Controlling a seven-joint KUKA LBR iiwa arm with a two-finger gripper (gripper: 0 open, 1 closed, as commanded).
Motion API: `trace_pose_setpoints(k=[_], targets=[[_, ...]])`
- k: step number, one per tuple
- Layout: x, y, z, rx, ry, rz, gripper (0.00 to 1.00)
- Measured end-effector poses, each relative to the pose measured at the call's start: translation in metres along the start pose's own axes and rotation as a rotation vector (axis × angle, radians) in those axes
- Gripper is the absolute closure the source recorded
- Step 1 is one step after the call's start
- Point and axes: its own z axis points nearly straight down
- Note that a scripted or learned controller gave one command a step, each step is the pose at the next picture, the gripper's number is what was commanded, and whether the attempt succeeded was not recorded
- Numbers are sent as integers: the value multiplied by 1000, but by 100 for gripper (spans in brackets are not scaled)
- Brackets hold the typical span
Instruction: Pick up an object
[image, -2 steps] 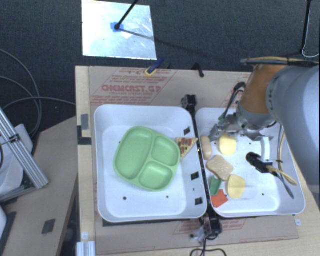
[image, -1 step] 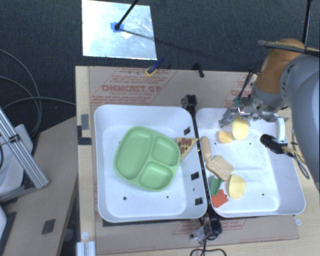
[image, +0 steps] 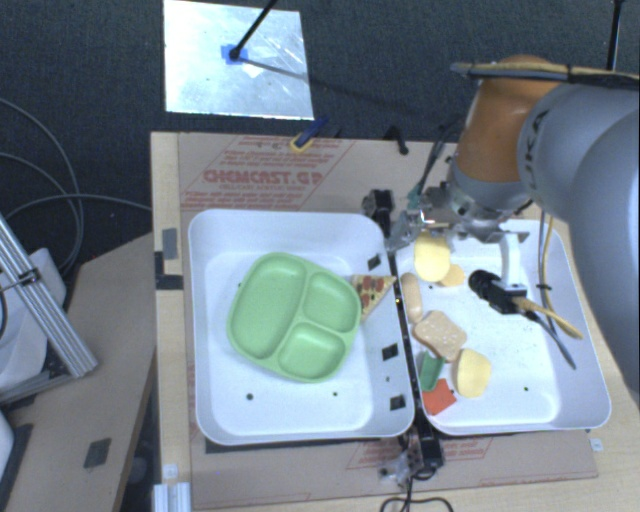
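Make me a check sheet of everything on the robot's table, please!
Surface: left bin and right bin, both white, side by side on a brown board.
Job's things: in the right bin, a pale yellow piece, a sausage-like piece, a tan cracker, a yellow lump and a red and green piece.
Clutter: a green divided plate and a pizza slice in the left bin.
Grippers: the hand hangs over the right bin's far left corner, by the pale yellow piece.
Cables: dark cables loop on the left.
Surroundings: silver sheet on dark carpet; metal frame at left.
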Motion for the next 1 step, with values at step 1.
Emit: trace_pose_setpoints(k=[1], targets=[[95, -25, -79, -1, 3, 0, 0]])
